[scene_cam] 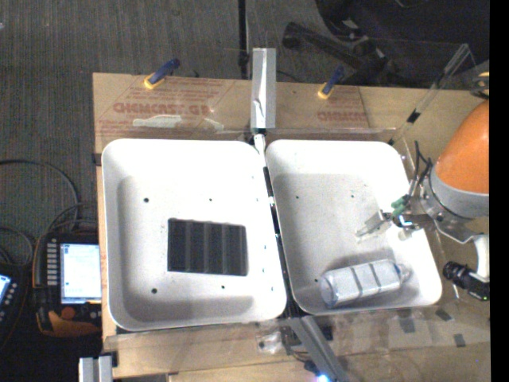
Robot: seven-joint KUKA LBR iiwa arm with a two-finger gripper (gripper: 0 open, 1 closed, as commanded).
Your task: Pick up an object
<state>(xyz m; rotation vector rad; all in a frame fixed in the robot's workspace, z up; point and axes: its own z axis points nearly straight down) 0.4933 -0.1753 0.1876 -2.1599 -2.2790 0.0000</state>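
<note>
A ribbed black rectangular pad (207, 247) lies flat in the left bin (127, 173). A clear plastic bottle (364, 282) rests on its side in the right bin (334, 169). The blurred gripper (380, 223) hovers above; its grip is unreadable.

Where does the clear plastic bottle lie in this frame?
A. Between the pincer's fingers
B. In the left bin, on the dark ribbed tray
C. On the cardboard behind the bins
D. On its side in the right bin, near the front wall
D: the clear plastic bottle lies on its side along the front wall of the right bin.
</note>
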